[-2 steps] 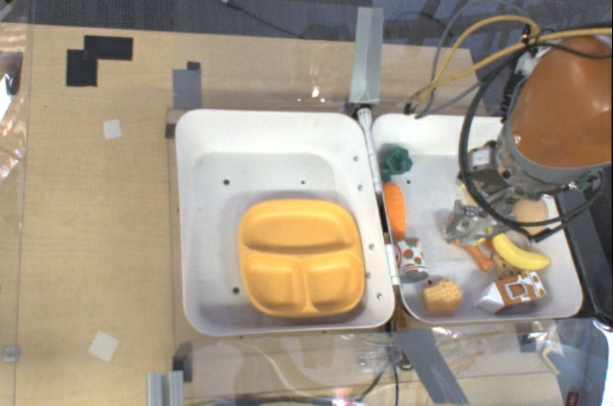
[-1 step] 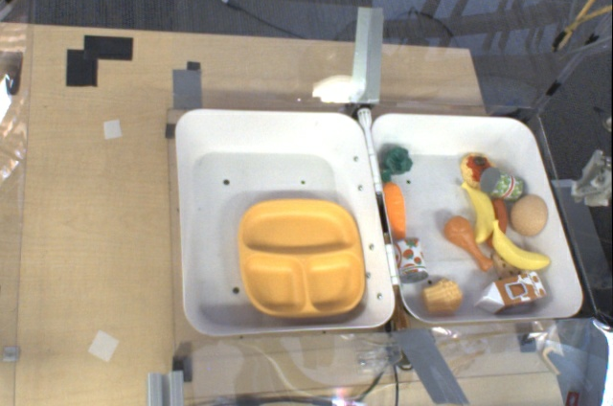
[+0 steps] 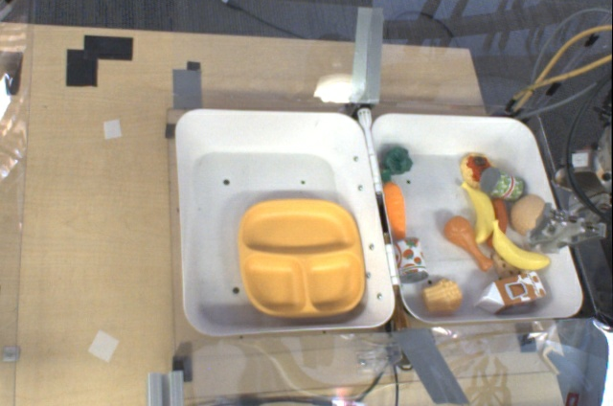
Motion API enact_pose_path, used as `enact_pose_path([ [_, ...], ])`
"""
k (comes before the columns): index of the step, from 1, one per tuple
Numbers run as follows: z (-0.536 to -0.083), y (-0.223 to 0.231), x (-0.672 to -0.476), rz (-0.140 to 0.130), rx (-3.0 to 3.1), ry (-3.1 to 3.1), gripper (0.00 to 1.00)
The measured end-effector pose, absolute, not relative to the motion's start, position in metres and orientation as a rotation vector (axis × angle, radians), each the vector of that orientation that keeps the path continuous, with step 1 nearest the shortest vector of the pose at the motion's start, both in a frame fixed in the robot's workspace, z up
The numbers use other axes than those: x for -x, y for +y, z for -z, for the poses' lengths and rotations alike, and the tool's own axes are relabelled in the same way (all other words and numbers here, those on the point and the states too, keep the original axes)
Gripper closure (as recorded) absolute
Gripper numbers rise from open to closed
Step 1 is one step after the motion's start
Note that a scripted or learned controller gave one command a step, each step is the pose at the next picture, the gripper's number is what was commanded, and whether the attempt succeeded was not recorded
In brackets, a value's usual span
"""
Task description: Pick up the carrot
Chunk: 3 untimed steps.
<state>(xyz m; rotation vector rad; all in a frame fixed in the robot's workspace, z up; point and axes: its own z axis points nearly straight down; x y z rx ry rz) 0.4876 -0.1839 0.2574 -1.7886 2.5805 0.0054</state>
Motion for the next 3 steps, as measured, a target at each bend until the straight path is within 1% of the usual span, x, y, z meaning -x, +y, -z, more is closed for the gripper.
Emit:
enact_pose_path([
  [1,-0.246,-0.162,-0.51,0.006,2.125,2.304,1.0],
  [2,-0.258,-0.161,-0.512,0.013,2.12,2.301,1.0],
  [3,-0.267,-0.146,-0.538,0.007,2.622,1.721,1.0],
])
